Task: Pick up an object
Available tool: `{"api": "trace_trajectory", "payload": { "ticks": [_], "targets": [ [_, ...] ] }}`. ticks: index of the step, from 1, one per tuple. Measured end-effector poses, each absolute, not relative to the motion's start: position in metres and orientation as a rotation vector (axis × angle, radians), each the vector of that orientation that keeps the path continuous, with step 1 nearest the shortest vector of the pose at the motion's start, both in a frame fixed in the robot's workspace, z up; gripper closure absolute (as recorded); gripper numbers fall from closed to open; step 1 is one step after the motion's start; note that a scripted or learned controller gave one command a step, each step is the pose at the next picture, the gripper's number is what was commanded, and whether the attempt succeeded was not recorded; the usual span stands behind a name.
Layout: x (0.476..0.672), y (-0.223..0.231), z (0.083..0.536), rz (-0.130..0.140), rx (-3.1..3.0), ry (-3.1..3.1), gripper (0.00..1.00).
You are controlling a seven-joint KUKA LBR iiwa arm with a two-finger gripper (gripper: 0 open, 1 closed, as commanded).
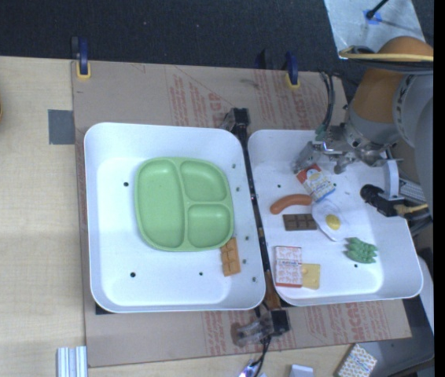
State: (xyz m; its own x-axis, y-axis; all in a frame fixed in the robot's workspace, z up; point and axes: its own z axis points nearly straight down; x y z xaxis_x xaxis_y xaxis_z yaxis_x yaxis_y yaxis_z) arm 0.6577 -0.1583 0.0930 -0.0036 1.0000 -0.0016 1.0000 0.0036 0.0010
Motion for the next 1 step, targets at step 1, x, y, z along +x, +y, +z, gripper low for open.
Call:
{"api": "trace_trajectory", "payload": {
  "ticks": [1],
  "targets": [
    [0.6562, -0.1316, 0.0919, -0.006, 2.216, 2.232, 0.0]
  ]
}}
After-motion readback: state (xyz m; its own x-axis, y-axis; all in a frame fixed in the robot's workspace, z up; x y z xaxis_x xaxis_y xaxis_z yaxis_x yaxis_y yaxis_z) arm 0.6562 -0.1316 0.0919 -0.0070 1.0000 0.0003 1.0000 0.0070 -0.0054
